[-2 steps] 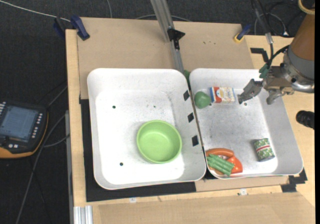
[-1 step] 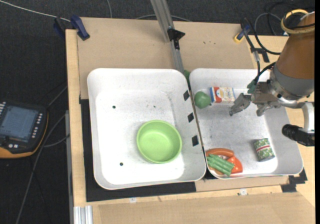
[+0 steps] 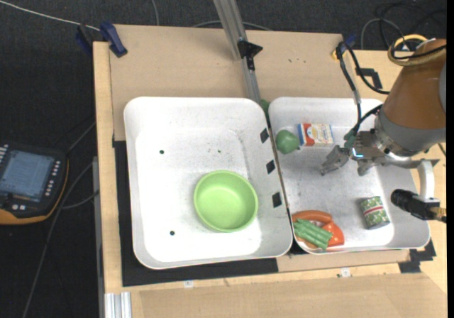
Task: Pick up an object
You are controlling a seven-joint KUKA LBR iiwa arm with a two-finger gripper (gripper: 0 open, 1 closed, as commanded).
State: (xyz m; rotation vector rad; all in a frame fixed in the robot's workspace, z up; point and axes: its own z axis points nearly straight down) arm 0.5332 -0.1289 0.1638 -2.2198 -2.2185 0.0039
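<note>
On the far left, off the bench, a handheld pendant (image 3: 28, 182) with a dark screen lies on the dark carpet. Next comes the left bin (image 3: 152, 125), which holds a light green bowl (image 3: 225, 201) sitting upright toward its front right corner. A metal pole (image 3: 230, 15) slants down from the top of the view to the seam between the two bins.

Across that seam, the right bin (image 3: 312, 189) holds several things. A small green ball (image 3: 286, 141) rests against its left wall, and just beside it lies a white carton (image 3: 315, 134) with red and blue print. At the front left corner sits a plate of orange and green toy food (image 3: 318, 231). Farther right, near the front, a small green can (image 3: 373, 211) lies apart from the rest.

The gripper (image 3: 349, 160) hangs over the middle of the right bin, fingers spread apart with nothing between them. The carton lies just beside its left fingertip, toward the back; the can sits in front and to the right, clear of the jaws.
</note>
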